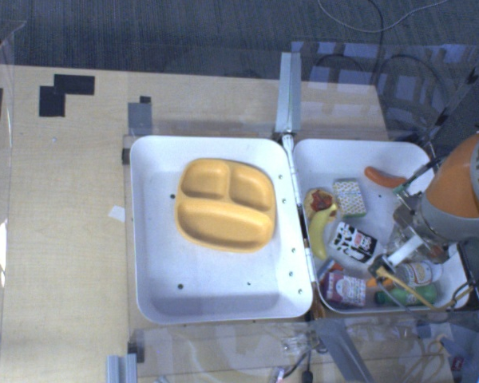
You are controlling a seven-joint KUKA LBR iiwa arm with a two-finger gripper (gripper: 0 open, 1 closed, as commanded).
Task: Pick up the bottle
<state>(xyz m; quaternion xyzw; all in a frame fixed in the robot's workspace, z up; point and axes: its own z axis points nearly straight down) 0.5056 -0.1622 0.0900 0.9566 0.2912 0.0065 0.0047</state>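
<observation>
My gripper (417, 246) hangs low over the near right part of the right bin (383, 152), under the grey wrist and the orange band. Right below it lies a clear bottle-like container with a pale label (422, 273), partly hidden by the wrist. A green item (397, 298) lies along the bin's near wall just in front of the container. I cannot see whether anything sits in the gripper.
The right bin also holds a banana (317, 231), a red and yellow fruit (320, 199), a patterned block (349, 197), an orange carrot (383, 177), a black-and-white carton (354, 242) and a red packet (345, 289). A yellow divided plate (226, 204) lies in the left bin (156, 238).
</observation>
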